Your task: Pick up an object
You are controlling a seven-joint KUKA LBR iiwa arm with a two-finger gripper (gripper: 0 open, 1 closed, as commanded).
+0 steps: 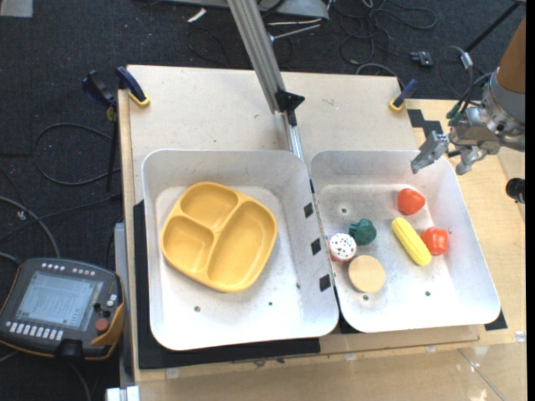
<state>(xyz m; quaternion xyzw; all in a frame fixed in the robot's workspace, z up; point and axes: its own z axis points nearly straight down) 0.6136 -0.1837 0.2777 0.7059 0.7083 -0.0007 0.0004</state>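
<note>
Objects sit untouched in right bin [468, 295]: tomato [410, 200], corn [411, 241], green piece [363, 230]. Gripper [445, 151] hovers at bin's top edge, fingers spread, empty. Approach step; next needs descent over tomato.

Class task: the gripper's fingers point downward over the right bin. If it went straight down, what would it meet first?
Probably the right bin near its far rim; the gripper hangs up-right of the red tomato. Depth is unclear.

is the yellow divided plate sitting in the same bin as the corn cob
No, the yellow divided plate lies in the left bin, while the corn cob lies in the right bin.
</note>
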